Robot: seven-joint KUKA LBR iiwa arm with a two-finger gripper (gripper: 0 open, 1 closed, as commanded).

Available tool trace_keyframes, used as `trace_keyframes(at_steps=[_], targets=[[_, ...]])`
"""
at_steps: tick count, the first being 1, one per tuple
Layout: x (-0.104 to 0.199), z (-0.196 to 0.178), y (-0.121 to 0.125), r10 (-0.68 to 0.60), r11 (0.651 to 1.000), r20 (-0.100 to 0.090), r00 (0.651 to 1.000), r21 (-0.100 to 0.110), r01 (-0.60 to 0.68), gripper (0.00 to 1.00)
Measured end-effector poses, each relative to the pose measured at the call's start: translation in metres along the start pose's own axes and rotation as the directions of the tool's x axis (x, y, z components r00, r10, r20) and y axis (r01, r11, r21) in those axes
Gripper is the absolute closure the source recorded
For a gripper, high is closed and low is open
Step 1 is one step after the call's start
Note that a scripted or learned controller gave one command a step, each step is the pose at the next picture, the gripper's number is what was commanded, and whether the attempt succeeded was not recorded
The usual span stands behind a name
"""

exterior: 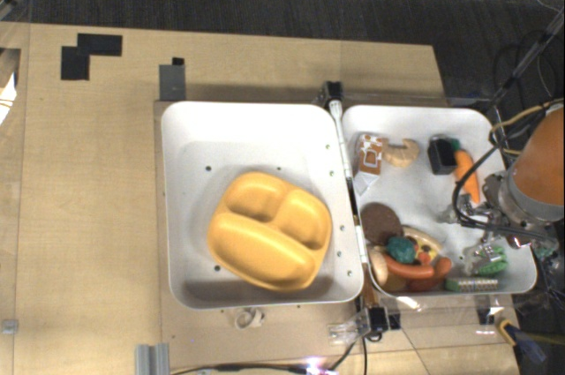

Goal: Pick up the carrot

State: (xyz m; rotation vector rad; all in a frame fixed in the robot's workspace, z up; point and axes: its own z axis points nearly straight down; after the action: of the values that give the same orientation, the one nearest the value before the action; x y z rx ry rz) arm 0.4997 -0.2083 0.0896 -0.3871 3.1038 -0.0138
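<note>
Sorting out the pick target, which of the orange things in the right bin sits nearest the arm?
The carrot, slim and orange beside the black block, near the arm. The reddish sausage lies farther left.

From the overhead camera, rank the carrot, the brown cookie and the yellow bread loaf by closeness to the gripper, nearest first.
Gripper is low in the right bin.
1. Carrot: just above it, by the black block.
2. Brown cookie: same bin, left side.
3. Yellow bread loaf: left bin.
</note>
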Motion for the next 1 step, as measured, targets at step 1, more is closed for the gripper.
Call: trace_keyframes(at_steps=[1], targets=[[-0.0006, -0.0001, 0.0006, 0.17, 0.985, 0.0, 0.985, -0.002, -0.17, 0.0]])
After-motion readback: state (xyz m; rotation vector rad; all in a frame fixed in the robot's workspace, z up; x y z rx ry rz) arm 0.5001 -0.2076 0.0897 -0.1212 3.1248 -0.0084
